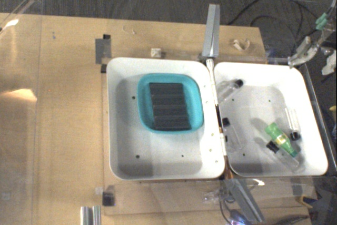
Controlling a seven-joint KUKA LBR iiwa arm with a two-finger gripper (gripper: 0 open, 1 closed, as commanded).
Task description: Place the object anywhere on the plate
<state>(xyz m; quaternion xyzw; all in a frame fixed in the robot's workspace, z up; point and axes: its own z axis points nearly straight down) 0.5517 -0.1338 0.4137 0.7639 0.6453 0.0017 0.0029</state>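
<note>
Overhead view, read from left to right. A wooden bench [52,129] carries a small black bracket [105,47] near the upper left corner of the left bin [118,160], a shallow white tray.

In the upper middle of this bin lies a teal plate [196,108], rounded-rectangular with a raised rim. A dark ridged block [168,107] rests flat on the plate, inside the rim and roughly centred, its ridges running across its width.

A grey metal bar [212,29] stands at the far end of the seam where the two bins meet.

The right bin [253,163] holds several small items. A clear tube with a black cap [231,86] lies near its upper left corner, and a small black piece [225,122] sits just beside its left wall. Toward the lower right, a green bottle [280,139] lies on its side at a slant, and a second clear tube [292,121] lies near it, closer to the right wall.

Dark cables [263,2] cross the floor beyond the bench at upper right.

The state of the gripper cannot be told.
</note>
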